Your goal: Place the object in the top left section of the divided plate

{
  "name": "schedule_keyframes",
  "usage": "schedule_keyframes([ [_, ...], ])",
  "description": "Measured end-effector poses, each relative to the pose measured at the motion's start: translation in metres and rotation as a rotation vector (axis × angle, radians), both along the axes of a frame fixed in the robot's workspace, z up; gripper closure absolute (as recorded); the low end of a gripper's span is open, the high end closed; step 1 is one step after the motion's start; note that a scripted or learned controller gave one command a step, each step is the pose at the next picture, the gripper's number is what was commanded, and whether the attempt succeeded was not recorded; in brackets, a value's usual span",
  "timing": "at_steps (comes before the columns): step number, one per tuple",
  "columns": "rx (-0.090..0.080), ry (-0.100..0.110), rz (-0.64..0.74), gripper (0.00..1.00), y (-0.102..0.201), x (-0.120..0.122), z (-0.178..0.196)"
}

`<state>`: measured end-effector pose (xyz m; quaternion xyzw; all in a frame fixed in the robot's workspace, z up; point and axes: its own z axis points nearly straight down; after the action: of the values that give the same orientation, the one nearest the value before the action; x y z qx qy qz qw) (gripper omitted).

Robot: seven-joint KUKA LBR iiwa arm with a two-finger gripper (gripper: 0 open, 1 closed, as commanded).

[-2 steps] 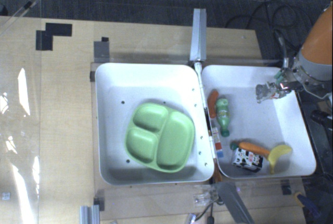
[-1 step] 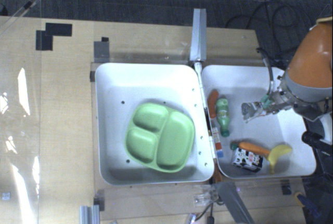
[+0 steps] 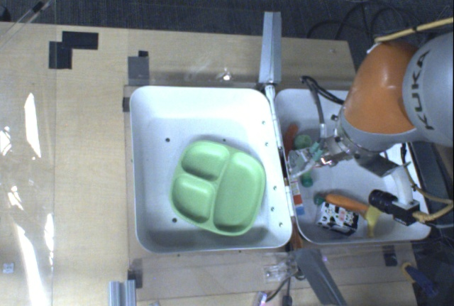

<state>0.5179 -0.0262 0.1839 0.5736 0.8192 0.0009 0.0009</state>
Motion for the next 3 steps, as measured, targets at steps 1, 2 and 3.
schedule_keyframes([
  [1,0.000,0.000,0.108,1.00,0.057,-0.019,0.002],
  [2,-0.001,-0.002,0.651,1.00,0.086,-0.029,0.000],
  [3,-0.002,-0.005,0.476,1.00,0.045,-0.029,0.036],
])
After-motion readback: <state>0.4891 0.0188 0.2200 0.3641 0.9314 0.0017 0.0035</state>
